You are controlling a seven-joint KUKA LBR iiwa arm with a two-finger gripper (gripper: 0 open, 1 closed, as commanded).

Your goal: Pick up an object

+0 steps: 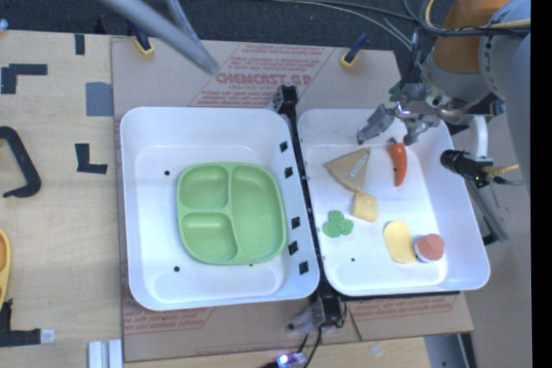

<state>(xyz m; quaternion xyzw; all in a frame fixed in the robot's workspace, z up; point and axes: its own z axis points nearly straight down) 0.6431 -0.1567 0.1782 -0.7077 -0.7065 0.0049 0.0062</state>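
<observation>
The right bin (457, 271) holds several toy foods: a tan wedge (350, 169), a yellow cube (365, 207), a green clover-shaped piece (337, 226), a yellow oval (398, 241), a red-and-white round piece (429, 247) and an orange-red carrot (398, 163). My gripper (395, 126) hangs over the bin's far part, just above the carrot's top end. Its two grey fingers (373, 125) are spread apart with nothing between them.
The left bin (142, 142) carries a green divided plate (230, 212). A black clip strip (291, 152) runs between the bins. Cables (483, 170) hang by the right bin's rim. Grey tubes (164, 9) cross the upper left.
</observation>
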